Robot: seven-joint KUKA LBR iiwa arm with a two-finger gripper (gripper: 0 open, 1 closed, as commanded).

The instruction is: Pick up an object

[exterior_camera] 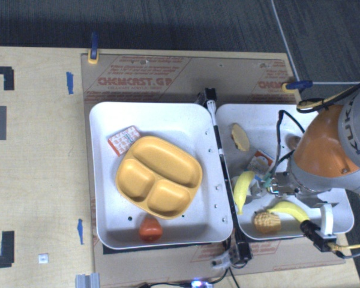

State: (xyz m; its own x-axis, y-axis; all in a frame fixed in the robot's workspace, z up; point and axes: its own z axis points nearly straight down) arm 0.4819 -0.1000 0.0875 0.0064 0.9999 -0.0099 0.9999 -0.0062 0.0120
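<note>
Two shallow white bins sit side by side on a cardboard sheet [144, 77] laid over the wooden bench [36, 161]. Left bin [102, 125]: a yellow three-compartment tray [159, 176] lies tilted across the middle, its compartments bare. At about 10 o'clock from the tray, touching its edge, is a small red-and-white packet [123, 140]. At about 6 o'clock from the tray, near the bin's front wall, sits a red tomato-like object [150, 228], partly tucked under the tray's rim. Right bin [228, 116]: a tan oval flat piece [240, 138] lies toward the bin's 11 o'clock corner. A yellow banana [243, 189] lies along the left wall, roughly upright in the view. A second banana [291, 210] lies across the front, at about 5 o'clock from the first. A tan corn-cob-like object [267, 221] rests just beside the second banana, at its 8 o'clock, near the front wall. A small red-and-white item [262, 159] shows between the oval piece and the bananas, partly hidden by cabling. The arm [327, 152], orange band visible, comes in from 3 o'clock and covers the right half of this bin. The gripper [269, 183] is low over the bin between the two bananas, just beside the first banana's right side. Pincer state: cannot tell, the wrist and cables obscure it; no object is visibly held. Blue clamps [93, 47] hold the cardboard at its back edge.
</note>
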